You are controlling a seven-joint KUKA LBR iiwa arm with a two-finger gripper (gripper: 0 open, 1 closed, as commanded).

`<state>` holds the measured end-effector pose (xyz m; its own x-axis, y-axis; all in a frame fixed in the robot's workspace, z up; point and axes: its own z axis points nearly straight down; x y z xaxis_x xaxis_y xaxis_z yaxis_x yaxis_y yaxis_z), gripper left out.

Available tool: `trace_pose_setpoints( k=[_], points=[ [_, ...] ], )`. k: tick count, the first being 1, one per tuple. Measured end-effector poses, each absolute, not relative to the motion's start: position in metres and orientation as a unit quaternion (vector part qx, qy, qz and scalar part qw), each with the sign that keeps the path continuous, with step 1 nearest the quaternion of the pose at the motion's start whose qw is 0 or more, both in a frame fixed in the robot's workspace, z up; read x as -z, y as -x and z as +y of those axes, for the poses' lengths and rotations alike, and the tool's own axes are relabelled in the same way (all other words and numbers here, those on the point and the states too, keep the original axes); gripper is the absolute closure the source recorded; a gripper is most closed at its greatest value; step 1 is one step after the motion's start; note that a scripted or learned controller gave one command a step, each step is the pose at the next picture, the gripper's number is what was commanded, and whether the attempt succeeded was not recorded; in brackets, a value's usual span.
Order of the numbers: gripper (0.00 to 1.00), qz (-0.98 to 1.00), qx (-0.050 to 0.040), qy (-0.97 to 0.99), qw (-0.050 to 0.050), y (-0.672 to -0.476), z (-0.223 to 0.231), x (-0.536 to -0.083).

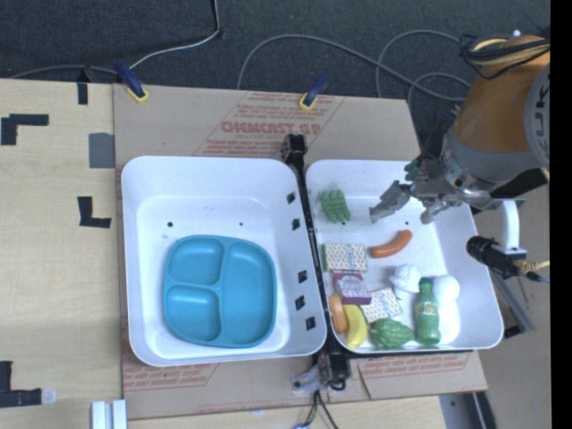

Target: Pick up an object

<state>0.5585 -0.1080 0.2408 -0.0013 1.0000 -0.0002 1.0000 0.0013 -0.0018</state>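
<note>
While my gripper [413, 210] hung over the upper part of the right bin [465, 239], the left bin [143, 186] lay well off to its left, holding a blue divided plate [220, 290] down toward the near side. Between the two bins ran a dark divider strip [302, 239], also left of my fingers.

Closer in, a green bumpy toy [335, 205] sat just to the left of my gripper, near but apart from the left finger [387, 206]. My two fingers stood spread apart, with bare white bin floor between them and nothing clamped. An orange sausage-shaped piece [391, 245] lay just below my gripper, tilted, not touching either finger.

Lower still and to the left of my gripper, a patterned cracker-like square [345, 256] rested beside the divider, with a purple-and-white packet [351, 286] beneath it. A yellow banana [356, 324] and a small orange piece [337, 311] lay at the near corner, well below me. Another patterned square [383, 305] sat next to the banana, and a green leafy toy [390, 333] touched the bin's near wall.

Directly beneath my wrist but well apart from it, a green bottle [427, 309] lay among white pieces [444, 295] at the near right of the bin.
</note>
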Motion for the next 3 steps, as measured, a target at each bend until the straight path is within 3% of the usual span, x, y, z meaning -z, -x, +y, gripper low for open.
trace_pose_setpoints(
  k=[1,2,3],
  points=[
    [0.0,-0.708,-0.0014,0.707,0.002,-0.603,-0.094,-0.164],
    [0.0,-0.708,0.0005,0.706,-0.001,-0.627,-0.101,-0.086],
    [0.0,-0.708,0.0006,0.706,-0.001,-0.669,-0.099,-0.085]
  ],
)
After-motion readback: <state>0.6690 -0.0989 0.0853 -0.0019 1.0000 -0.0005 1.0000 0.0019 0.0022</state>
